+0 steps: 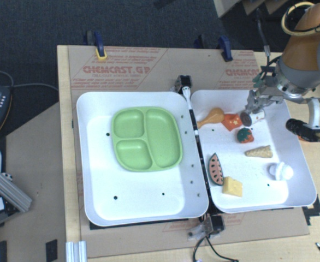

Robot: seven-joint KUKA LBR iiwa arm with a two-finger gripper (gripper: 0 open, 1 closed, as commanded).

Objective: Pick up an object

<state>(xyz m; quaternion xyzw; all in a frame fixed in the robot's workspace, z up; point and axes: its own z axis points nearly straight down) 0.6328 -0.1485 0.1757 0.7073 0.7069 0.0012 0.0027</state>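
1. Two bins sit side by side on the bench (67,146).
2. The left bin (94,201) holds a plate with three parts (147,138), toward the back.
3. The right bin (296,179) holds small toy foods.
4. At its back lie a drumstick (211,117) and a carrot piece (231,122), touching.
5. The gripper (249,115) hangs just right of the carrot piece.
6. Nearer the front lie a watermelon slice (215,169) and a cheese block (232,187).

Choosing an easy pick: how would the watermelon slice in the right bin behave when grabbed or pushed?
The watermelon slice looks like a thin, rigid toy, so probably light and stiff. Lying flat, it should slide rather than roll, and its low profile may be awkward to pinch.
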